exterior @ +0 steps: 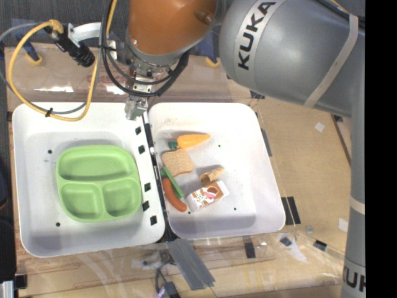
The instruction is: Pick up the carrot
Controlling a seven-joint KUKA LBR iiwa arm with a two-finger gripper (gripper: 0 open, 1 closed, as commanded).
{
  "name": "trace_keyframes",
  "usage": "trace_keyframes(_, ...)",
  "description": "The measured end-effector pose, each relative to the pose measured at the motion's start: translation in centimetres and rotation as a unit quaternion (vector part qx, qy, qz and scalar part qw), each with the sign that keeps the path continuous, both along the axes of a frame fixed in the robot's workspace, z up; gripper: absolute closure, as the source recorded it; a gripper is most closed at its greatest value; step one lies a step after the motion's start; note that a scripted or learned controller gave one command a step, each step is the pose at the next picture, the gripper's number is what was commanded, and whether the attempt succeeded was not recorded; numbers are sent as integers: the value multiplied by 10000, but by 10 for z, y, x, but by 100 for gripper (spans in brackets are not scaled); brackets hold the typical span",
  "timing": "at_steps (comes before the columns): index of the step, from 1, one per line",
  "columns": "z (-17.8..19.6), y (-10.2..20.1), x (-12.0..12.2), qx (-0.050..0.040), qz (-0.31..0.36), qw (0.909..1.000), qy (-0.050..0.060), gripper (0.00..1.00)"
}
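The grey arm (291,42) comes in from the right and its orange band (167,14) is over the far edge of the two white bins. The hand (135,108) hangs below the band, above the far end of the line where the two bins meet, and it is small and partly blurred, so I cannot tell how it is set; nothing can be seen in it. The carrot (191,140) lies in the right bin (263,197), in the far part, with its orange body pointing to the right and a small green end on the left. It is apart from the hand, nearer to the viewer and to the right of it. Just in front of the carrot lies a slice of bread (178,162), and beside the bread, on the right, there is a small tan piece (211,175) which I cannot name. Near the bin's left wall lies a second long orange vegetable (173,194) with a green end, and a small printed packet (206,196) lies just beside it on the right. In the left bin (31,228) sits a green tray (98,182) with three compartments. A yellow cable (37,36) curls on the surface behind the left bin.
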State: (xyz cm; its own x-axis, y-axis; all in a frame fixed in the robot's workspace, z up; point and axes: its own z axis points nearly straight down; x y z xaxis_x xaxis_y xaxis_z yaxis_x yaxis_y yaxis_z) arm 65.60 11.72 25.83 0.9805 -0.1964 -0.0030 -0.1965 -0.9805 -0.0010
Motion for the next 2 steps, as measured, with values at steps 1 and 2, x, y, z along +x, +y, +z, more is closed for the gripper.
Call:
trace_keyframes(1, 14, 1, 1, 14, -9, 10000, -27, 100)
trace_keyframes(2, -16, 1, 0, -15, -1739, 9848, 18, 100)
